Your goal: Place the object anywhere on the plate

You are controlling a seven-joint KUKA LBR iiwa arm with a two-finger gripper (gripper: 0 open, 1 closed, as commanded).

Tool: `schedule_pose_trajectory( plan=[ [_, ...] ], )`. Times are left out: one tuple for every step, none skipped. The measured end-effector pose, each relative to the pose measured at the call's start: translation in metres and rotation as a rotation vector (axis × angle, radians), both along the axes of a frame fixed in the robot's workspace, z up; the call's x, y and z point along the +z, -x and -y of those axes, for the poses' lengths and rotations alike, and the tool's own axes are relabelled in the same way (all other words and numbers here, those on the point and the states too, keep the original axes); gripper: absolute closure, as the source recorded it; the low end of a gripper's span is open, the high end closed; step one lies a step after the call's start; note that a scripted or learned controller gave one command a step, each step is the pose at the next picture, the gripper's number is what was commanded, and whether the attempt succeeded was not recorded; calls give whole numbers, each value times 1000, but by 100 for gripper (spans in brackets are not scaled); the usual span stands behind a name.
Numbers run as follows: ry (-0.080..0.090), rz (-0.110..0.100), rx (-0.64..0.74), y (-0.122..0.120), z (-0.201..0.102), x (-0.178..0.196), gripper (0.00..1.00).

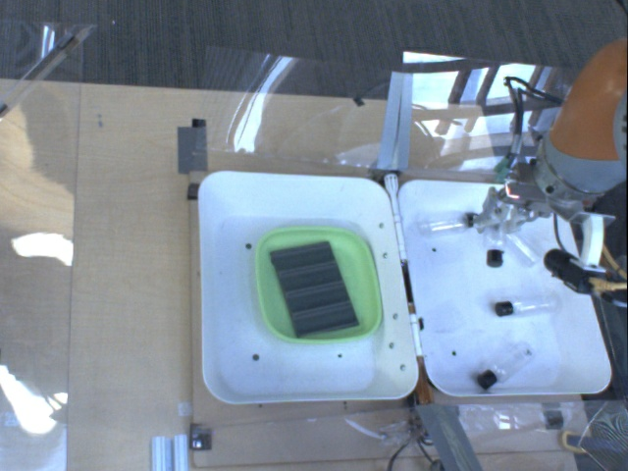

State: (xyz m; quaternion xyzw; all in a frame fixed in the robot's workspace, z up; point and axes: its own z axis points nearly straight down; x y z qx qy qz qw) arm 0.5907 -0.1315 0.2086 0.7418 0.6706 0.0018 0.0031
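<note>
A: The dark ridged block is what the task seems to concern, and it already lies on the green plate, which sits in the left bin. It rests flat, turned a little off square, well inside the plate's rim.

B: So what is the arm doing over on the other side?

A: The claw is low over the upper part of the right bin, among several clear vials with black caps. One vial lies just below it, another lower down, and a third near the bin's bottom edge. I cannot tell how wide the claw stands or whether anything is in it; the metal and clear plastic blur together there.

B: If it means to bring a vial across, how should that be done well?

A: My judgement: close across the vial's body rather than its cap, since a smooth round tube will roll or slip. Lift straight up to clear the two rims where the bins meet, travel across, and lower over a bare part of the plate beside the block, not on its ridges, where a tube could roll off. Release low.

B: Any writing to read?

A: None I can make out. No brand or label is legible on the block, plate, vials, bins or desk.
</note>
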Motion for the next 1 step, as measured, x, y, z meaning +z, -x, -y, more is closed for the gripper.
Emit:
schedule_pose_trajectory(
  plan=[
    [0, 0, 0, 0, 0, 0, 0]
  ],
)
